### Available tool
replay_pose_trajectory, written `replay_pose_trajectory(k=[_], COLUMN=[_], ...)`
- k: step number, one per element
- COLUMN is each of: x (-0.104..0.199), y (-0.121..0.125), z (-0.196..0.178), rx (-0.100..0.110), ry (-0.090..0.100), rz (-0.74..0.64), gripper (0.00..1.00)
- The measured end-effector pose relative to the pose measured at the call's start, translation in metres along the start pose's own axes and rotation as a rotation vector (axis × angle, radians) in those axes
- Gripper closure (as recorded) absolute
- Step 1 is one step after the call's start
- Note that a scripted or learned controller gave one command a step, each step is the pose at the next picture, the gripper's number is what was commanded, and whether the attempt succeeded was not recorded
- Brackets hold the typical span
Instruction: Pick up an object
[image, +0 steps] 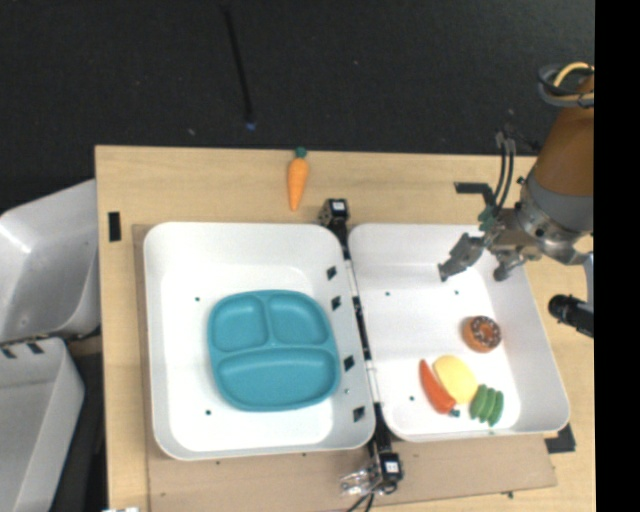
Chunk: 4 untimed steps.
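Gripper (482, 257), fingers spread and empty, over the right bin's (400, 250) far edge. Donut (481, 333) lies nearer, by the right edge

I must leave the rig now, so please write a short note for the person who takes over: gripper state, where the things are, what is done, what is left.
Gripper: open, holding nothing, above the far part of the right bin.
Right bin, near end: donut, yellow piece, red piece, green piece.
Left bin: blue divided plate.
Carrot lies on the bench beyond the bins.
Done: nothing picked yet.
Left: descend on one object, grasp it, lift.
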<state>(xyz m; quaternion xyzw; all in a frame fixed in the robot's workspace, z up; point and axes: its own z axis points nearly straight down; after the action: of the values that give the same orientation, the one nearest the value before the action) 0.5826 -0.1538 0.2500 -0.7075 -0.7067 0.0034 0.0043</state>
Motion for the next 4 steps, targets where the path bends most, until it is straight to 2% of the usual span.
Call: replay_pose_trajectory(k=[1,2,4], x=[0.0,0.0,-0.003], y=[0.002,0.002,0.003], z=[-0.007,0.057,0.152], rx=[-0.012,-0.006,-0.007], ry=[-0.001,-0.002,-0.002], rz=[-0.002,-0.001,0.001], gripper=[0.0,0.0,0.0])
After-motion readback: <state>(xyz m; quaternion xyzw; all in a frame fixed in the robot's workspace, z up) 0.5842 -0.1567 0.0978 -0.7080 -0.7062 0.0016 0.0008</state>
